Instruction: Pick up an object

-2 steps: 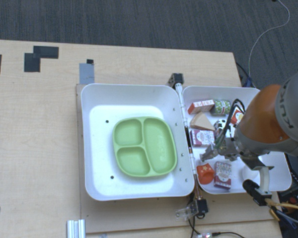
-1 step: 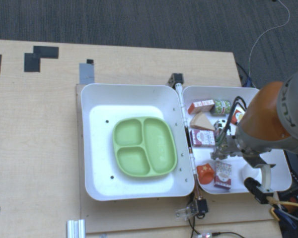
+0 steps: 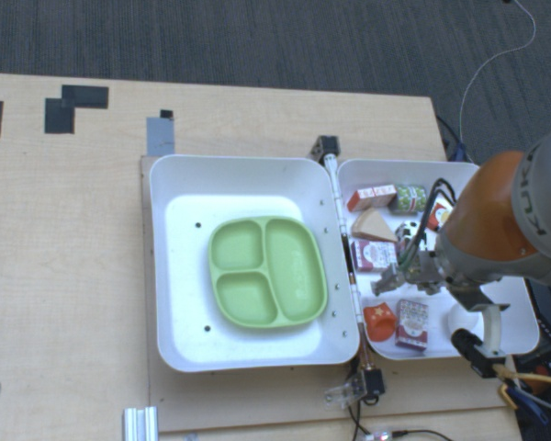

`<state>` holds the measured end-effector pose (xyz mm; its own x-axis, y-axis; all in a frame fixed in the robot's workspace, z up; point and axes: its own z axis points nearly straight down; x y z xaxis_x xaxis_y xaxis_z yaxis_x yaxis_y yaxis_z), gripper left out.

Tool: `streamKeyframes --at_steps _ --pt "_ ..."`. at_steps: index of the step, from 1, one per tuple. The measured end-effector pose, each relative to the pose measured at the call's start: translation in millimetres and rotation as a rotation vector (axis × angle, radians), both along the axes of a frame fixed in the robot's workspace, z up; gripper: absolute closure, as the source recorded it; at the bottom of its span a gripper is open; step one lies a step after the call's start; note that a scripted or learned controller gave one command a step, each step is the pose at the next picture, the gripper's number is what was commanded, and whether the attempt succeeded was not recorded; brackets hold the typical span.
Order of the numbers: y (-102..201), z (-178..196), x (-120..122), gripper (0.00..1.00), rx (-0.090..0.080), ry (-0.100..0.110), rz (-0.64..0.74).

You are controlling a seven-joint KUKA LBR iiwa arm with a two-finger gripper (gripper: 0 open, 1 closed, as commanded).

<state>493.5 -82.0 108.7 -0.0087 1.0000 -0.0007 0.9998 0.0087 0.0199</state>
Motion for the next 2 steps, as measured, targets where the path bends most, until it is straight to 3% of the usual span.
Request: streamKeyframes --at_steps 1,2 --pt "-1.8 -22.1 -4.8 0.00 0.000 0.013 -0.007" --pt "-1.3 -10.7 -2.3 1.00 0.000 0.006 -0.004"
